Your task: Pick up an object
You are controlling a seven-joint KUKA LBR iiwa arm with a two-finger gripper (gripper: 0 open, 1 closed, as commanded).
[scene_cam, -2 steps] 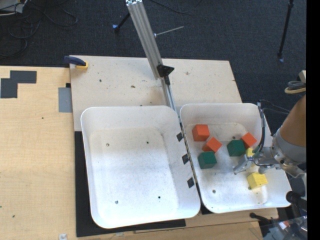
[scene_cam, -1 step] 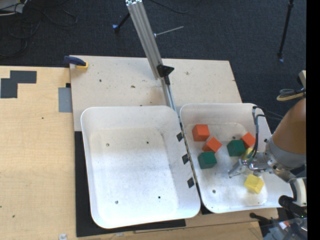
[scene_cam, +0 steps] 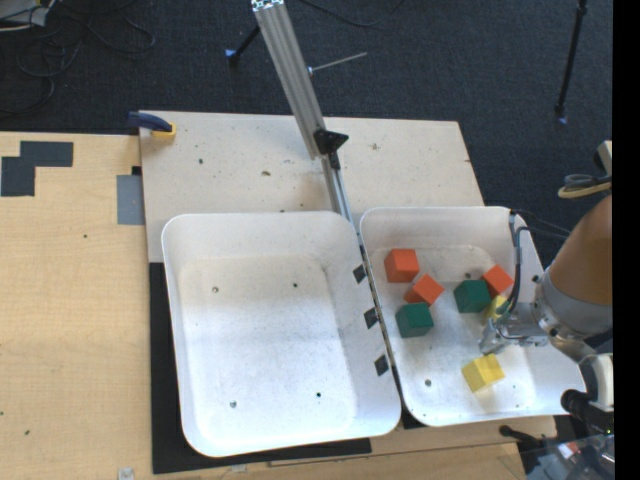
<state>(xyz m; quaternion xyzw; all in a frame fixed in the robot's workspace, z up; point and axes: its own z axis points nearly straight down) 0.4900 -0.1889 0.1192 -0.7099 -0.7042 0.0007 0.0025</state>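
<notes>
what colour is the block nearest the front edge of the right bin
Yellow. The block shows clearly in the camera view, lying in the right bin near the gripper.

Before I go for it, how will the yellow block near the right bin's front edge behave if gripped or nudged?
The yellow block looks like a small, flat-faced cube, so probably rigid and unlikely to roll. It lies apart from the other blocks, so a nudge would likely just slide it across the right bin's smooth floor.

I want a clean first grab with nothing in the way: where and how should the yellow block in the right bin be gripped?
Probably from straight above, fingers across two opposite flat faces of the yellow block. It lies apart from the other blocks, with bare floor of the right bin around it; the gripper is just up-right of it.
</notes>
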